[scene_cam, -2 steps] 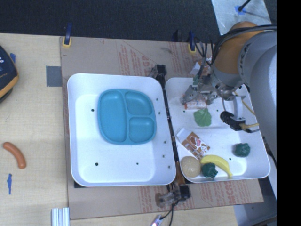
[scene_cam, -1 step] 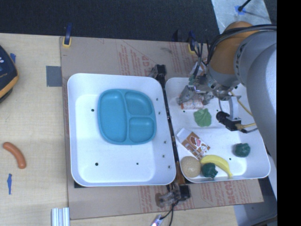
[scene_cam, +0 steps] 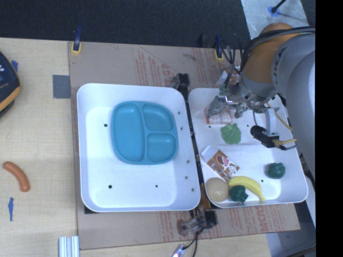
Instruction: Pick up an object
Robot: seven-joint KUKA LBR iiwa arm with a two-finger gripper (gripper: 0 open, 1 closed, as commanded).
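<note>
Hovering gripper above right bin's packet

Arm bent low, hand down.

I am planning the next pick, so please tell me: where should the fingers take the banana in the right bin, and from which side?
Probably the banana's middle, from straight above, fingers closing across its narrow width. It lies flat and curved, with a dark green piece touching its inner side and the bin wall near its lower tip, so the middle of its arc looks freest.
</note>
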